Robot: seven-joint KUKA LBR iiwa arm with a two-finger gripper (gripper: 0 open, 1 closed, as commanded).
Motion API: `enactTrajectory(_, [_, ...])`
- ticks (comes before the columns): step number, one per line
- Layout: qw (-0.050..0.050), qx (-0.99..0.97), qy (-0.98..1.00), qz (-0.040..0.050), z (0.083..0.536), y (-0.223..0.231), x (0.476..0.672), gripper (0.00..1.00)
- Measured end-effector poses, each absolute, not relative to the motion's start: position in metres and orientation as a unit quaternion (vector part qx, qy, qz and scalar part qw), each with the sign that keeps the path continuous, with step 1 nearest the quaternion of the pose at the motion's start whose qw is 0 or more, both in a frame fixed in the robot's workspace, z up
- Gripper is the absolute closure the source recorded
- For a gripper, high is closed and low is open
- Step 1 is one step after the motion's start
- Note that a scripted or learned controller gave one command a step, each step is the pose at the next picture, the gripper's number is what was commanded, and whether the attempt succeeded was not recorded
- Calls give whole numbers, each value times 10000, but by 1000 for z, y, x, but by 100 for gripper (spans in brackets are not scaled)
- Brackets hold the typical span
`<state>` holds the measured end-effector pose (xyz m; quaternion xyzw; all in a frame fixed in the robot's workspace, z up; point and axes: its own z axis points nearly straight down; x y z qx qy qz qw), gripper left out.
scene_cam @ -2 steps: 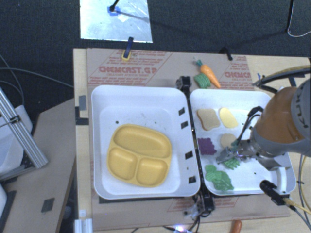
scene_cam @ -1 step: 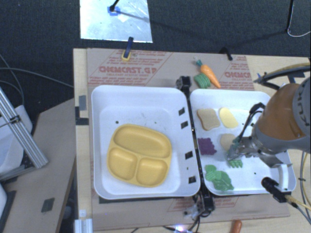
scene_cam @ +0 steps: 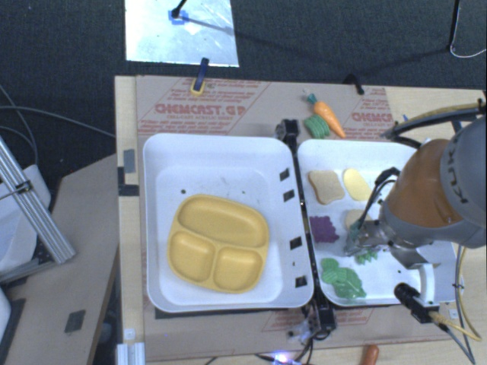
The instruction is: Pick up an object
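Observation:
My gripper (scene_cam: 361, 243) hangs low over the right bin (scene_cam: 396, 152), above a small green toy (scene_cam: 367, 255) near the bin's middle. Close around it lie purple grapes (scene_cam: 324, 228), a green leafy piece (scene_cam: 342, 279), a tan bread slice (scene_cam: 326, 185), a pale yellow piece (scene_cam: 355, 182) and a small tan piece (scene_cam: 352, 219). The arm's grey and orange wrist (scene_cam: 430, 192) covers the bin's right part. The wrist hides how the gripper stands.
The left bin (scene_cam: 221, 152) holds a yellow compartment tray (scene_cam: 218, 242). A toy carrot (scene_cam: 329, 115) and a green piece (scene_cam: 316, 127) lie on the cardboard behind the right bin. A blue and yellow clip (scene_cam: 200, 77) sits at the back.

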<state>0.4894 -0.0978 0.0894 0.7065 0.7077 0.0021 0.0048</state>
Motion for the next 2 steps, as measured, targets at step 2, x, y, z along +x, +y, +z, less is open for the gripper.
enactTrajectory(2, [68,7062,7080,47,111,-98,492,100])
